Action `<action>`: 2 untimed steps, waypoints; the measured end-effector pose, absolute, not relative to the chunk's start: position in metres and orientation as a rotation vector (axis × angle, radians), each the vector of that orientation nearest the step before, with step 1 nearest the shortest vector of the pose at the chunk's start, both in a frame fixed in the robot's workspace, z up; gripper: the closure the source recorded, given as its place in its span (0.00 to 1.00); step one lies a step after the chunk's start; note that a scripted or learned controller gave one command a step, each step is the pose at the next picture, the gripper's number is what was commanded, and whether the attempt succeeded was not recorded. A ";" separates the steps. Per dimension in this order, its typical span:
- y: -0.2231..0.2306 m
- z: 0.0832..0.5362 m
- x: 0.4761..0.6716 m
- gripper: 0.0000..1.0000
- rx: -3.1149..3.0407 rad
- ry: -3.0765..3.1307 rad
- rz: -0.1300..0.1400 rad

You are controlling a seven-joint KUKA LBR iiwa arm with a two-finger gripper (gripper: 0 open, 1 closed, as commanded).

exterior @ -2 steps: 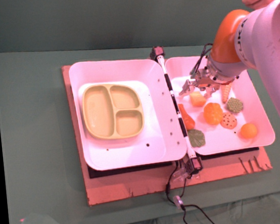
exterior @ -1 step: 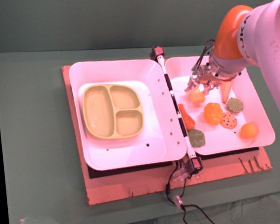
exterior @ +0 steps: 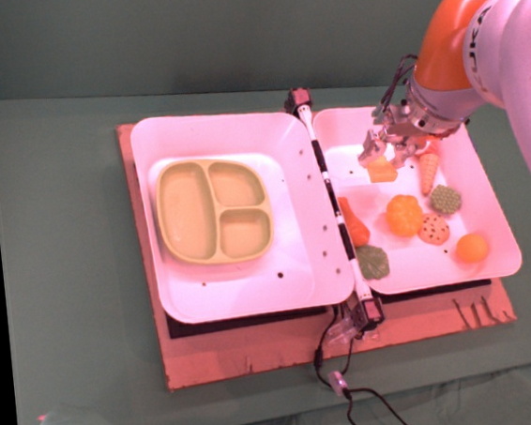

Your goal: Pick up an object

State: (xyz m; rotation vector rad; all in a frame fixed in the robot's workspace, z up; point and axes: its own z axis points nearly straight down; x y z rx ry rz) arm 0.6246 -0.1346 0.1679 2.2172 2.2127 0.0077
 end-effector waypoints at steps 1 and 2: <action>-0.131 0.218 0.634 1.00 2.216 2.212 0.009; -0.142 0.277 0.640 1.00 2.217 2.210 0.009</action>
